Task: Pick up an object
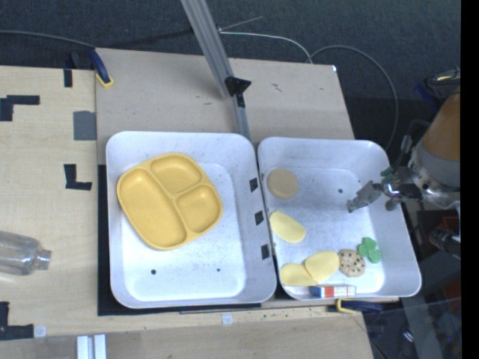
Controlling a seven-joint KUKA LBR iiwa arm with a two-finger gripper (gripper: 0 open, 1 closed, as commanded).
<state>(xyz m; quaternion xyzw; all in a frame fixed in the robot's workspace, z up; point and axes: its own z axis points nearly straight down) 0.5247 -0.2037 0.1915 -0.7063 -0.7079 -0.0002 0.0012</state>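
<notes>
The left bin (pixel 131 275) holds one thing, a yellow divided plate (pixel 169 199) with three sections, lying in its upper left part. The right bin (pixel 329 155) holds several small objects: a round tan disc (pixel 282 183) near its upper left corner, a yellow oval piece (pixel 287 226) below it, and two more yellow pieces (pixel 312 268) overlapping each other near the front wall. Just beside them to the right lie a cookie (pixel 350 262) with dark spots and a small green item (pixel 370 250). A thin object with red and blue marks (pixel 327 291) lies along the front wall; it is too small to say what it is.

The gripper (pixel 364 198) is over the right side of the right bin, above bare floor and well apart from the objects. It is small and grey here, so whether it is open or closed cannot be told; nothing is seen in it. The arm (pixel 441 152) is cut off at the right.
</notes>
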